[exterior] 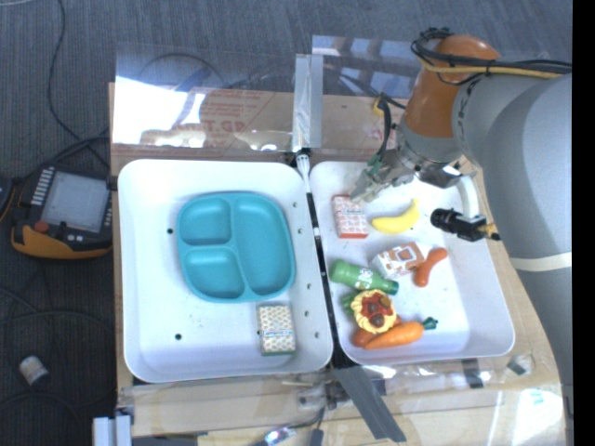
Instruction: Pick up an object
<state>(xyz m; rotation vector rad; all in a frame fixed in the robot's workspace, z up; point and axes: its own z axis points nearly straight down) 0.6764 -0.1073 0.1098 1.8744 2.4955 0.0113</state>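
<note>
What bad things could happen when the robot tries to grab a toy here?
The gripper hangs near the right bin's back wall, just above the small red-and-white box, so it might bump the wall. The banana lies close beside that box and could get pushed. The other toys are crowded together, so a grab may slip.

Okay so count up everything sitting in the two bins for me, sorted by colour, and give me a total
Blue: 1, the divided plate
Yellow: 1, the banana
Green: 1, the bottle
Orange: 2, the carrot and the sausage
Red and white: 2, the packet and the carton
Red and yellow: 1, the toy food
Pale patterned: 1, the box
Total: 9
</note>
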